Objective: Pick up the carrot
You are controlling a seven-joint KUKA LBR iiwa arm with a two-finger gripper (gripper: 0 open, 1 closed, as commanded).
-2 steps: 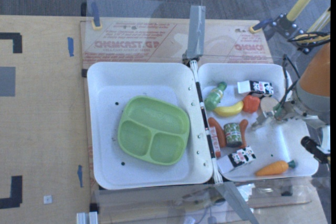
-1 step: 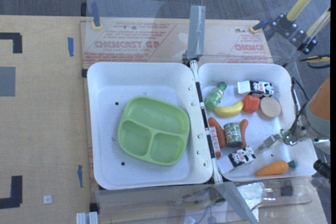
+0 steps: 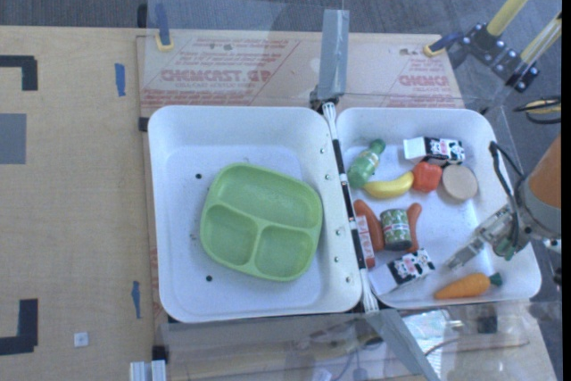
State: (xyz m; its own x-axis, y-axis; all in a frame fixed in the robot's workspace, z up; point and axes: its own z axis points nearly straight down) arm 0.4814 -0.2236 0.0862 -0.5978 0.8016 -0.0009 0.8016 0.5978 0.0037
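The carrot [image 3: 464, 286], orange with a green stub at its right end, lies on its side in the near right corner of the right bin [image 3: 517, 281]. My gripper [image 3: 461, 257] reaches in from the right and hangs just above and slightly left of the carrot, pointing down and to the left. A small gap of white bin floor shows between the gripper tip and the carrot. Nothing is visibly held.
The right bin also holds a green bottle [image 3: 366, 161], a banana [image 3: 390, 186], a red fruit [image 3: 426, 176], a tan disc [image 3: 459, 183], a green can [image 3: 395, 227], a sausage [image 3: 368, 224] and two black-and-white cartons [image 3: 411, 266]. A green divided plate [image 3: 260, 220] sits in the left bin.
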